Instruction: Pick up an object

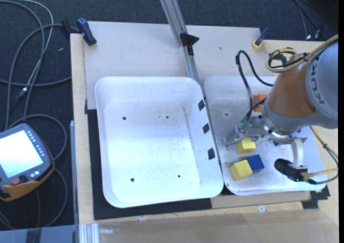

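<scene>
The grey arm (pixel 317 83) reaches in from the right over the right bin (pixel 226 102), its orange band (pixel 287 99) sitting above the wrist. Black lettering runs along the grey shell near the right edge; the letters "KU" can be read there, the rest is cut off. The hand (pixel 244 131) hangs low over the middle of the right bin, with metal parts pointing to the left; how far apart it stands cannot be told, since the wrist covers most of it, and nothing can be seen in its grasp.

Just below the hand lies a small yellow block (pixel 248 145), very close to it, though contact cannot be made out. Nearer the front wall of the same bin lies a second block (pixel 246 166), yellow at its left end and blue at its right. An orange object (pixel 259 99) peeks out behind the arm near the back of that bin, mostly hidden. A black cable (pixel 243 75) loops up from the wrist.

The left bin (pixel 107 88) shows a speckled white floor. A slanted metal pole (pixel 169 5) crosses above the bench (pixel 134 48), ending at the seam between the bins. A blue clamp (pixel 86 29) grips the bench's back left corner. On the dark floor to the left rests a control pendant (pixel 21 161) with a lit screen, too pale to read
</scene>
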Available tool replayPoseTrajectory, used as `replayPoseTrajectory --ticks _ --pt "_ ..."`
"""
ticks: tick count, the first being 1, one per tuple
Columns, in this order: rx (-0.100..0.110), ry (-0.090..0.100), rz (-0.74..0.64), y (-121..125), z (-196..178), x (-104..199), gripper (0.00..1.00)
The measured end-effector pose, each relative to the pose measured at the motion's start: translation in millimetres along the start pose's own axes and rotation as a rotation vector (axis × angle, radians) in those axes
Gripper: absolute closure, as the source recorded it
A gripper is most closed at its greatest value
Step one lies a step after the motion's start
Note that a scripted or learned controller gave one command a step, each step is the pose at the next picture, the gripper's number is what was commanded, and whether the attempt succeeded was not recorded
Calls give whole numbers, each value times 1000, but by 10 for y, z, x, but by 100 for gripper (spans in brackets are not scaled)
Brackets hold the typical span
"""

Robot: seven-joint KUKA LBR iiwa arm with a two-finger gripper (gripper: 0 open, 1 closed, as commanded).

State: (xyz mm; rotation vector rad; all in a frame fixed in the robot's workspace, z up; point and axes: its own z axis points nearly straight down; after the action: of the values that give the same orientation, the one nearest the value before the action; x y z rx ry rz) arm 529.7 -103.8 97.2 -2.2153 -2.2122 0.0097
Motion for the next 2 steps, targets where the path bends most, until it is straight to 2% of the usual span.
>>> replayPoseTrajectory --ticks 1,2 --pt "-13 -2 -2 41 -154 3 100" --pt "-19 1 -12 -46 -1062 975 100"
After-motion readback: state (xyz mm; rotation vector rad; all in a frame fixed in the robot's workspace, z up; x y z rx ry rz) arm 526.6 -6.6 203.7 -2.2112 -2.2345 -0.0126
